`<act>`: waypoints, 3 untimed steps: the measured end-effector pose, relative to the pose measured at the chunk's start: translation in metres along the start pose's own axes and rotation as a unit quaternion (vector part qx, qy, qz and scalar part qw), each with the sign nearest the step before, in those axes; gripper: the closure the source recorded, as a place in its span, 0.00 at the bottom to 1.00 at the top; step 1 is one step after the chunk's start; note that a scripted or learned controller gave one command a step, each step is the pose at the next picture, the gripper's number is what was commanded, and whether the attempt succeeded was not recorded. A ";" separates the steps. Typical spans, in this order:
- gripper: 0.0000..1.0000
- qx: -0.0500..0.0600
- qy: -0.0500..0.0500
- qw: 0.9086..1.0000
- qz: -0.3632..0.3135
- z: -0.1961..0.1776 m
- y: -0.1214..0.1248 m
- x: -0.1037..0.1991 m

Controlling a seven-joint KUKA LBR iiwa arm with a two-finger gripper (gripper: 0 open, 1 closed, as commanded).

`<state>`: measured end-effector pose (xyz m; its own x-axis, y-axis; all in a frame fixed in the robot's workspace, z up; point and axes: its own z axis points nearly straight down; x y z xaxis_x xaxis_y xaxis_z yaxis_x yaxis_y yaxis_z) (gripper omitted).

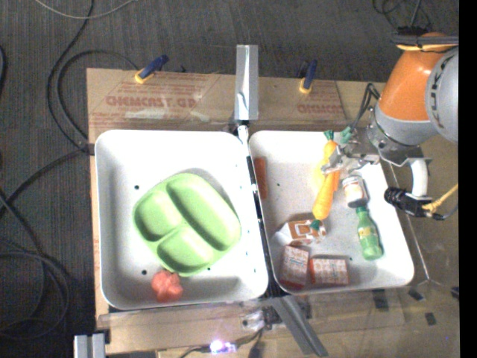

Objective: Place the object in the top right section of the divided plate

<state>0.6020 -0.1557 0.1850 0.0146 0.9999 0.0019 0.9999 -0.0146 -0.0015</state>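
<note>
A light green divided plate (186,222) lies in the left bin (119,155), with its three sections bare. An orange toy carrot (325,194) with a green top lies nearly upright in the picture in the right bin (291,148). My gripper (341,159) hangs over the carrot's upper end, at the back right of that bin. The grey arm with its orange band (406,88) reaches in from the right. The wrist hides how the gripper meets the carrot.
Beside the carrot lie a small jar (355,191) and a green bottle (367,233). A small carton (304,230) and two brown boxes (295,265) (329,270) sit at the bin's front. A salmon-red object (167,285) lies in the left bin's front corner.
</note>
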 end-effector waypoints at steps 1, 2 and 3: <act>1.00 0.000 -0.001 0.987 -0.160 -0.129 -0.100 0.090; 1.00 -0.001 -0.001 0.986 -0.167 -0.138 -0.118 0.060; 1.00 -0.001 -0.001 0.961 -0.277 -0.019 -0.119 0.117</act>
<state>0.4850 -0.0368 0.2043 -0.5195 0.8545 -0.0007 0.8545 0.5195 0.0019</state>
